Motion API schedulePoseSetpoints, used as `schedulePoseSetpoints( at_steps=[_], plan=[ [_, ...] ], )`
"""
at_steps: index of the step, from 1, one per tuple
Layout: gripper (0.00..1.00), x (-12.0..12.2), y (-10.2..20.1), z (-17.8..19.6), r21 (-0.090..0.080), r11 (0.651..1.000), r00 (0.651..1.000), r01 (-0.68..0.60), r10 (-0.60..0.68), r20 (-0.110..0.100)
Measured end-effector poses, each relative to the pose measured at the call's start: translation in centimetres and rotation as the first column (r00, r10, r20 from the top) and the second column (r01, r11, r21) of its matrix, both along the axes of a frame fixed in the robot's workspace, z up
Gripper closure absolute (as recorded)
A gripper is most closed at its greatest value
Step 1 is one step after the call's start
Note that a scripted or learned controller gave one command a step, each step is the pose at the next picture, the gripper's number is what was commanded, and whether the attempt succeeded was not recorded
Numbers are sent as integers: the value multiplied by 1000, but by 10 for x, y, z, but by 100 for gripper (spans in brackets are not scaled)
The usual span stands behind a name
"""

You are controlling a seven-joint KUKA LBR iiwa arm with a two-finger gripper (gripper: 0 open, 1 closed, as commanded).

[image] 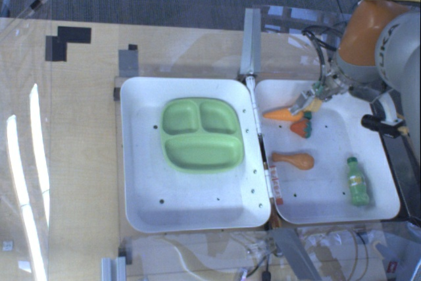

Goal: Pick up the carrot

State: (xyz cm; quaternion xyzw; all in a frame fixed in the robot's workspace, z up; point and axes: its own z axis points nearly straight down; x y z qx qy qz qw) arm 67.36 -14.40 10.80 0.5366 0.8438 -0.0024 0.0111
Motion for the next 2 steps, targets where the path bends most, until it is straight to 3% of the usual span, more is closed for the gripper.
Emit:
schedulePoseSetpoints(
  at_steps=[1, 2],
  plan=[
    [100, 3, -1, 12, -6, 1000, 1000, -4, 5, 14],
    [100, -3, 63, 81, 17, 978, 978, 208, -208, -7]
  ],
)
